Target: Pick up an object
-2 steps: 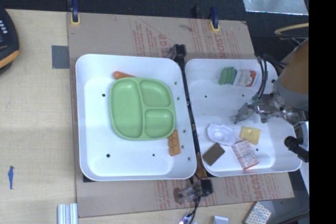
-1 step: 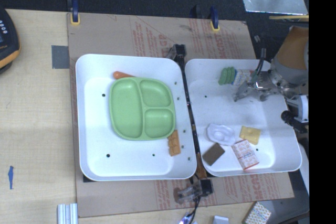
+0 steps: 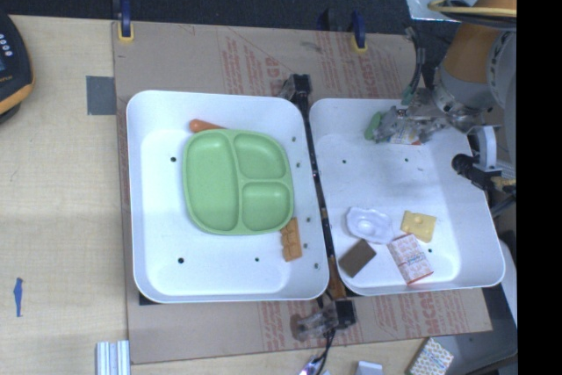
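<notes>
- Grey arm holds the end effector (image 3: 399, 126) over the right bin's (image 3: 474, 277) far edge; whether it grips anything, I cannot tell.
- Candidate objects lie well below it: white cup (image 3: 369, 224), yellow block (image 3: 419, 226), red-printed packet (image 3: 409, 258).
- Best to centre over one piece before descending.

Bright even light; soft shadows; slightly blurry.

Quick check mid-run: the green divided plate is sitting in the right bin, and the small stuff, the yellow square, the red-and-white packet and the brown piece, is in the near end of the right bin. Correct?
Not quite. The camera view shows the green divided plate in the left bin, not the right one. The rest holds: the yellow square, the red-and-white packet and the brown piece lie in the near end of the right bin.
</notes>
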Motion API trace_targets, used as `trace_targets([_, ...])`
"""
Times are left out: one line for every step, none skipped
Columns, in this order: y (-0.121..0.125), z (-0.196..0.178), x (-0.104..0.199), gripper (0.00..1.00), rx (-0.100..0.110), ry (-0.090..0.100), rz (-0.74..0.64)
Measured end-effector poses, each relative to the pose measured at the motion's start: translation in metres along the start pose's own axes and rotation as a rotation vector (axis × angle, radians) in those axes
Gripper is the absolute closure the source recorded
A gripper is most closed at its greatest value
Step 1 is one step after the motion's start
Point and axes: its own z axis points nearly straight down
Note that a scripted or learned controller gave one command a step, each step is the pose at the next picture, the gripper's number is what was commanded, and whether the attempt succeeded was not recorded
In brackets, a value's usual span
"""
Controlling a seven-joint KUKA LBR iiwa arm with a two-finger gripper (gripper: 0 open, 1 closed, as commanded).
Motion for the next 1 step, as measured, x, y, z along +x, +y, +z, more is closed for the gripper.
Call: trace_targets([-0.0013, -0.0855, -0.0275, 0.00, -0.003, -0.003, 0.005])
